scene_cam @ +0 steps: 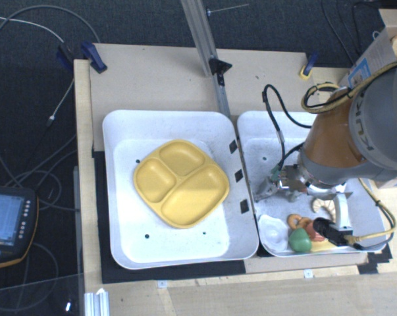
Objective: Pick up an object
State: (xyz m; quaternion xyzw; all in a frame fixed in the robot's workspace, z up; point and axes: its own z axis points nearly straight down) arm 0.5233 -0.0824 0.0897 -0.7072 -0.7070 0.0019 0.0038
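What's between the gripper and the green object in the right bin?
Nothing visible. The gripper sits low in the right bin, up and to the left of the green object. Bare bin floor and a pale white item lie between; an orange piece touches the green object's top.

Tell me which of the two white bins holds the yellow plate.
The left bin holds the yellow plate. The right bin has small objects and the arm over it instead.
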